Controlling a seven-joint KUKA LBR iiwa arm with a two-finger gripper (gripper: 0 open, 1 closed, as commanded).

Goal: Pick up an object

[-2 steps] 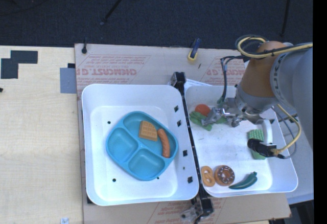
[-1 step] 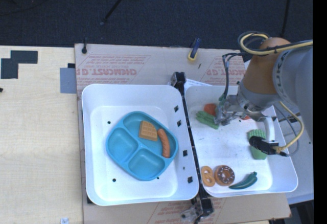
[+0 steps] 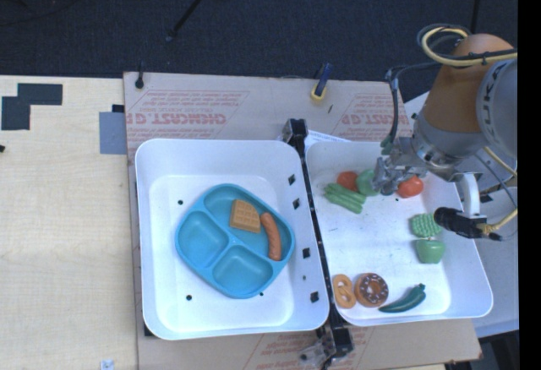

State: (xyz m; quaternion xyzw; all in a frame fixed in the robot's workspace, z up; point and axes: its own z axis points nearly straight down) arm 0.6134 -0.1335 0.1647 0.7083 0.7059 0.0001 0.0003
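The grey two-finger gripper (image 3: 387,180) hangs low over the far part of the right-hand shallow white plastic bin (image 3: 473,296), among a small cluster of toy food: a round red-orange tomato-like piece (image 3: 410,187) just to its right, a smaller red piece (image 3: 347,179) and a ribbed green vegetable (image 3: 345,198) to its left. Whether anything sits between the fingers cannot be told from this slant, nor how far apart they stand. To do this step well, the arm should settle on one item, probably the red-orange piece since it is nearest, centre over it, and descend straight so neighbours are not nudged aside. Rounded plastic is likely to slip, so closing across its widest part should help.
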